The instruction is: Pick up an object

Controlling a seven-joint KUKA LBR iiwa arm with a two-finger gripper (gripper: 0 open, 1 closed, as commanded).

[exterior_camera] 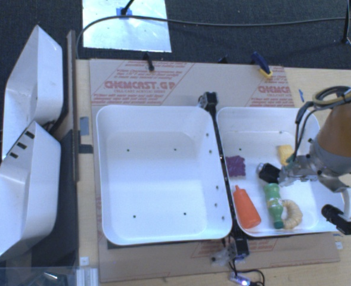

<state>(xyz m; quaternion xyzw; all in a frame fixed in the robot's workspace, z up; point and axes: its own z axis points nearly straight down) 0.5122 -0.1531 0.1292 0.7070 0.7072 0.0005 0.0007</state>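
Observation:
Several small objects lie in the right bin (247, 121). A purple lumpy piece (235, 166) rests near its left wall. An orange bottle-shaped toy (246, 207) lies at the front left. Beside it is a green bottle (275, 204), with a beige curved piece (293, 213) touching its right side. A yellow object (285, 154) sits further back, partly covered by the arm. My gripper (269, 173) is low in this bin, just behind the green bottle's top and right of the purple piece. Nothing can be seen held in it.
The left bin (109, 159) adjoins the right one along a black divider (221, 159). The grey and orange arm (342, 142) covers the right bin's right side. Two spare white bins (29, 159) stand off the bench at the left. Cables cross the floor at the back.

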